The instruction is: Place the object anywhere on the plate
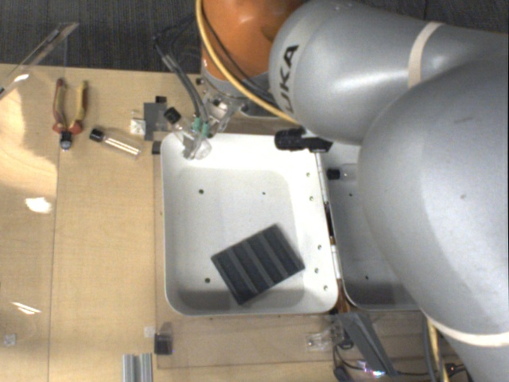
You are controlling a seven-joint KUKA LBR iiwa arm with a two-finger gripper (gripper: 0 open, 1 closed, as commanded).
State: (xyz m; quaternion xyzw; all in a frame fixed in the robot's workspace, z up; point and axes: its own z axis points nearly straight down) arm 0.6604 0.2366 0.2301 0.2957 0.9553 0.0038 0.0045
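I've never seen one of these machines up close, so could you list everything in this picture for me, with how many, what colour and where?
Bin: one in fuller view, white, shallow, middle of the bench; part of a second white bin to its right, mostly behind the arm.
Ridged slab: one, dark grey, lying tilted on the floor of the middle bin, toward its near side.
Pliers: one pair, red and yellow handles, on the wooden bench at far left.
Small tube-like item: one, clear with a dark end, on the bench right of the pliers.
Small fittings: a few, black and grey, by the bin's far left corner.
Arm: one, grey with an orange band, entering from the right.
Gripper: one, over the bin's far left corner.
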